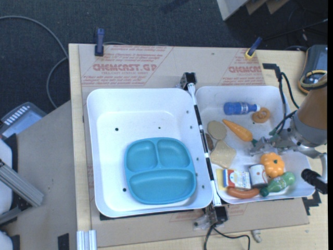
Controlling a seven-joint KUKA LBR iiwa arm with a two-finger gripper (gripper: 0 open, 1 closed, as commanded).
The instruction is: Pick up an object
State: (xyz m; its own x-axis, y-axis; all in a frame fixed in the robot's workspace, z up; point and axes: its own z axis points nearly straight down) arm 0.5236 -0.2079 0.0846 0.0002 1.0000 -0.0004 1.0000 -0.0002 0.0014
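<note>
The right white bin (208, 95) holds several toy items: a blue bottle (239, 108), a small brown ring (260, 115), an orange carrot (238, 130), a tan disc (217, 130), a bread slice (223, 153), an orange pumpkin (273, 164), a small can (257, 175), a green bottle (278, 184), a sausage (242, 193) and a red-and-white carton (233, 179). My gripper (261, 145) reaches in from the right, low over the bin between the carrot and the pumpkin, just above the pumpkin's top. Nothing is seen held in it.
The left white bin (104, 108) carries a blue divided plate (159, 169). A black divider rail (201, 134) runs between the bins. The grey arm with its orange band (316, 108) stands over the right bin's right rim. Blue clips (99, 40) sit on the board's far edge.
</note>
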